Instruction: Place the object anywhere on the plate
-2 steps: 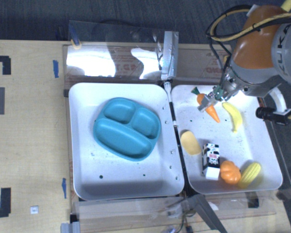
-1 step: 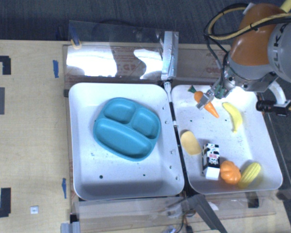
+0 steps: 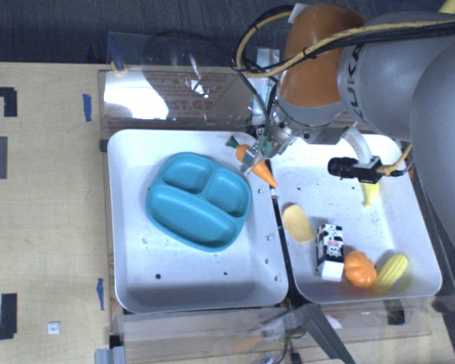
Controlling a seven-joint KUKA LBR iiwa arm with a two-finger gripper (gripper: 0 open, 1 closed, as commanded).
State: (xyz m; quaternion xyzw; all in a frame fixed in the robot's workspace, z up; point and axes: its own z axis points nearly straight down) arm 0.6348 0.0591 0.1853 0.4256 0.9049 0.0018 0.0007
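In the camera view, the gripper point(image 3: 259, 152) hangs over the back of the seam between the two bins, and a toy carrot point(image 3: 259, 167) sits between its fingertips: the orange body slants down toward the right bin, the green top pokes out toward the back left. I judge the gripper closed on the carrot, which looks lifted off the bin floor, though the slant makes its height hard to read.

The plate point(image 3: 199, 198), a blue divided dish, lies in the left bin point(image 3: 136, 279), just left of and in front of the carrot. None of its compartments holds anything. So the pick looks done and the placing is left: a short carry left and forward, then a release over the plate.

The raised plate rim and the bin wall at the seam are the only things near that path. In the right bin point(image 3: 425, 279) lie a yellow lemon point(image 3: 297, 223), a cow-patterned box point(image 3: 330, 251), an orange point(image 3: 359, 269), a corn cob point(image 3: 393, 270) and a banana point(image 3: 370, 191), all well apart from the plate.
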